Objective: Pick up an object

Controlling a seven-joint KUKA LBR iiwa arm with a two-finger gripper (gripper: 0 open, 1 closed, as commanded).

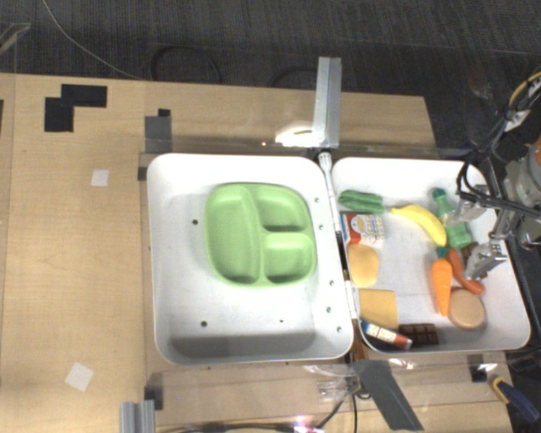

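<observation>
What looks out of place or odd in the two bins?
Nothing is spilled or damaged. The toy food is all heaped in the right bin, some pieces overlapping, while the green divided plate lies alone in the left bin.

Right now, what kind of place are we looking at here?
Most likely a robotics lab test bench, not a kitchen: two white bins sit on a wooden bench, one holding a green divided tray, the other toy food such as a banana and carrot, with the robot's gripper beside them.

You see two white bins, a pale green divided tray, a yellow banana, an orange carrot, a tan round cookie, on your light wood counter.
</observation>
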